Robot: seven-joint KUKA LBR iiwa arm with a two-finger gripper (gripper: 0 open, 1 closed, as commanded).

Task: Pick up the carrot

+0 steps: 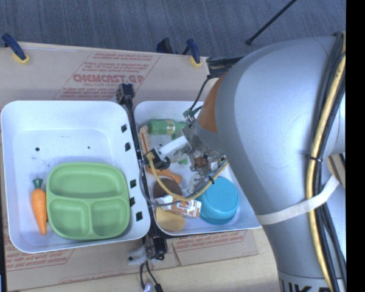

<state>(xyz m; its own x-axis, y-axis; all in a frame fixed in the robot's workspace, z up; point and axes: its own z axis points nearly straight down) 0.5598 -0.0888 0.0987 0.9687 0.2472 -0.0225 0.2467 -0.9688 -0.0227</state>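
Note:
The carrot (39,207), orange with a green top, lies along the left wall of the left bin (61,117), just beside the green divided plate (89,201). My gripper (199,163) is low in the right bin (170,108), over the clutter in its middle. It is far to the right of the carrot, with the wall between the bins in between. The grey arm hides much of that bin's right side.
The right bin holds a green bottle (162,126) at the back, a blue bowl (219,201) at the front right, a brown round piece (168,188), a tan piece (170,219), a small printed packet (187,208) and a thin orange stick (145,141).

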